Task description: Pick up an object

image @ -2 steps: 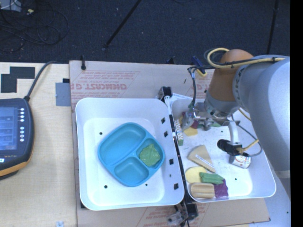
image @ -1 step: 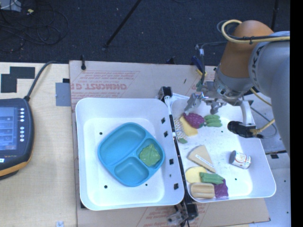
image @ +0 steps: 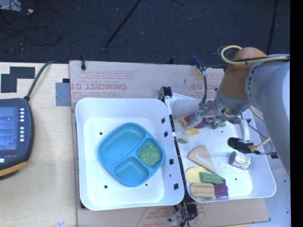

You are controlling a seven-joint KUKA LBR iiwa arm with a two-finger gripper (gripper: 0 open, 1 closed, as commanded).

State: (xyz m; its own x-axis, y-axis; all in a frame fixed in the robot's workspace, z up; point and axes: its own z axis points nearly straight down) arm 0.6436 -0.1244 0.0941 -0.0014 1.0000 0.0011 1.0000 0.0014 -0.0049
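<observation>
Right bin, near corner: you see a tan roll point(image: 202, 190), green piece point(image: 211, 178) and purple piece point(image: 221, 189) heaped together, shapes unclear.
Left bin point(image: 90, 117): your blue tray point(image: 129, 154) carries a green lump point(image: 150, 154).
End effector point(image: 204, 118): low over the right bin's far end, above blurred yellow and purple items point(image: 191, 126); you cannot tell its state.

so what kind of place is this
Probably a robotics lab set up for grasping trials: an arm reaches over two white bins of toy food, a teach pendant lies on the bench, and cables run across the floor.
</observation>
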